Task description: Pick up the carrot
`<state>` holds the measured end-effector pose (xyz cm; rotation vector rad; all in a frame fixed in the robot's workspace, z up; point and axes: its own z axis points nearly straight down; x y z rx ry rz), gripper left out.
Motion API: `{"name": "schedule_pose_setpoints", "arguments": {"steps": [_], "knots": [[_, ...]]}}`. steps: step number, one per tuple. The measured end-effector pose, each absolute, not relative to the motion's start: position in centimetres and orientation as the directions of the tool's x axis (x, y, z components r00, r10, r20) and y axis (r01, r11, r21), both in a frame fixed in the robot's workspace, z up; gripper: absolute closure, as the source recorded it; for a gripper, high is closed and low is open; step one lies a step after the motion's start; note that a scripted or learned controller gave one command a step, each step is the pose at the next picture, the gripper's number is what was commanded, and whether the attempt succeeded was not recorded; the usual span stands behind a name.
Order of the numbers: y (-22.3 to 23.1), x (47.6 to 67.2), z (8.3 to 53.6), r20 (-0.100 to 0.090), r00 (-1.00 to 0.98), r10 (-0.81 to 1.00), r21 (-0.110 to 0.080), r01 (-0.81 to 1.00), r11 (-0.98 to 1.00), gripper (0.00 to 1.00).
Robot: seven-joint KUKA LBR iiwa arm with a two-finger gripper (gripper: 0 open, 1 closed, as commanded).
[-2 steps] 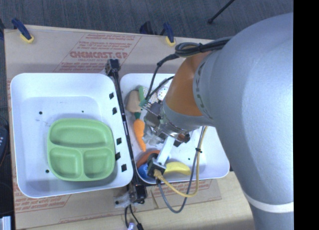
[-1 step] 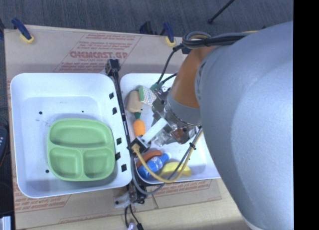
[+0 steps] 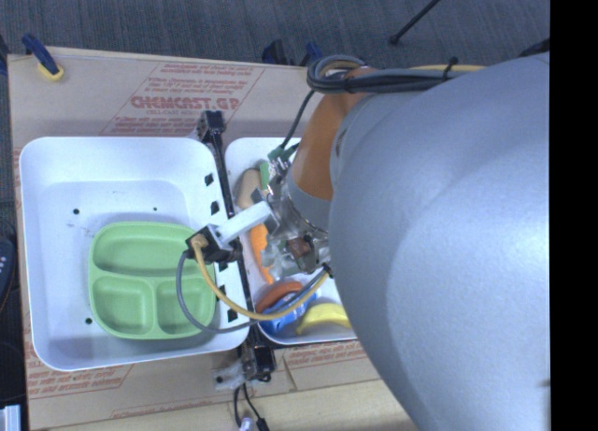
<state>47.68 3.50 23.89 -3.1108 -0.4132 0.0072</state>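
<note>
A: Where's the carrot (image 3: 258,250)?
B: In the right bin (image 3: 245,150), an orange sliver just beside the dividing wall, under the gripper (image 3: 280,237).
A: Fingers spread or pinching?
B: Can't tell, the arm (image 3: 439,233) hides them.
A: Advice?
B: Come straight down along the carrot, clear of the wall and the yellow item (image 3: 327,317)

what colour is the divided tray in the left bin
Light green; the divided tray in the left bin shows in the camera view.

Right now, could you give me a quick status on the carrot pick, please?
Gripper down in the right bin, fingers hidden. Carrot beside it in that bin, grasp unconfirmed. Arm covers most of the bin.
</note>
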Motion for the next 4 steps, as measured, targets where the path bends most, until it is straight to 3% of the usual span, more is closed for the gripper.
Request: {"name": "schedule_pose_setpoints", "arguments": {"steps": [1,2,3,4], "knots": [[8.3,47.6,24.3,-0.004,0.978,0.207,-0.001,0.207,-0.978,1.00],[16.0,47.6,25.8,-0.003,0.947,0.320,-0.002,0.320,-0.947,1.00],[10.4,47.7,44.4,0.001,0.979,0.204,0.000,0.204,-0.979,1.00],[14.7,47.5,33.2,-0.006,0.934,0.357,-0.004,0.357,-0.934,1.00]]}}
